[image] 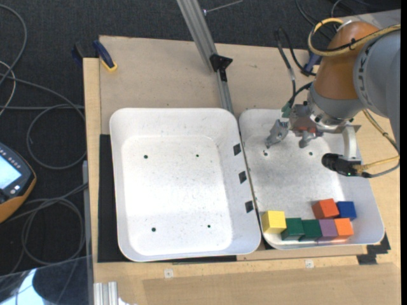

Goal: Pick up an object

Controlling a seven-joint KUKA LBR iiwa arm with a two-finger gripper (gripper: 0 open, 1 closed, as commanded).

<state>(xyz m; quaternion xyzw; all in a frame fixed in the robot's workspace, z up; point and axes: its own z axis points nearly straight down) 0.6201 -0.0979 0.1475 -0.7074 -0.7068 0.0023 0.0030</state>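
Grey and orange arm casing cuts off at the right edge of the view, so only the wrist end and the claw [289,136] can be read. The claw hangs over the far part of the right bin [286,176], its two fingers [276,134] spread apart with nothing between them; whether the tips touch the bin floor is hard to tell. Black and yellow cables loop around the wrist and partly hide the bin's far right corner.

Along the near edge of the right bin sits a tight cluster of blocks. A yellow block [275,220] lies at the left end, then a dark green block [294,227] and a second green block [311,228] beside it, a purple block [328,227], and an orange block [343,226] toward the near right corner. Behind these, a red-orange block [325,208] and a blue block [346,209] sit side by side. Several touch one another, and their edges blur together. All lie well apart from the claw.

The left bin [175,183] shows a speckled white floor with four small dark dots. Both bins rest on the wooden surface [152,68], where a metal pole [200,27] slants in from the far edge.
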